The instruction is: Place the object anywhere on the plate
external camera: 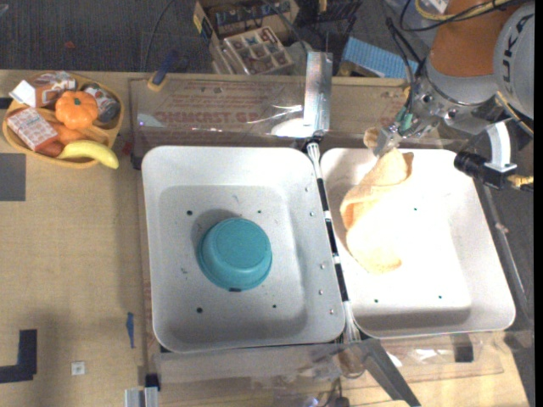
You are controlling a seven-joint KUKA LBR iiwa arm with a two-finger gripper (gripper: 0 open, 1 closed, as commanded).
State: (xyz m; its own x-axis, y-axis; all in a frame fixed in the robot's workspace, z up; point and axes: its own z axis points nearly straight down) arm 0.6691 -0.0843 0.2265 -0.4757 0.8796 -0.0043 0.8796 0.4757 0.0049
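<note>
A teal round plate (236,253) rests in the middle of the left bin (170,176). A pale orange cloth (373,214) lies in the right bin (475,287), its lower part bunched on the floor and its upper corner pulled up toward the bin's back-left edge. My gripper (389,137) is over that back edge, shut on the cloth's raised corner. The cloth stretches down and to the left from the fingers. The plate is well to the left of the gripper, across the divider between the bins.
A bowl of toy fruit (61,119) sits on the bench at far left. A clear plastic sheet and a metal bracket (317,91) stand behind the bins. Cables and boxes lie beyond the bench.
</note>
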